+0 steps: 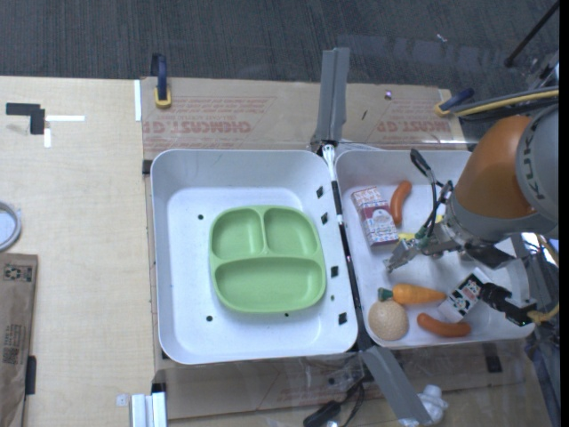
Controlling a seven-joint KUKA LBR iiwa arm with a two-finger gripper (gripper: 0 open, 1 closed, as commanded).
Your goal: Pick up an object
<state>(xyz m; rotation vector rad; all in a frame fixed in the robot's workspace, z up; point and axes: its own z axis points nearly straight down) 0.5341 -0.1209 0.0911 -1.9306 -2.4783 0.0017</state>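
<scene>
The right bin holds a pink carton, a small orange sausage, a carrot with a green top, a beige round ball and a red sausage. My gripper hangs low over the middle of this bin. It is just right of the carton's lower end and above the carrot. Nothing shows held in it. The grey arm with its orange band comes in from the right and hides part of the bin's right side.
The left bin holds a green divided plate. A grey post stands behind the wall between the bins. Cardboard lies behind the bins, and a roll of tape sits at the far left.
</scene>
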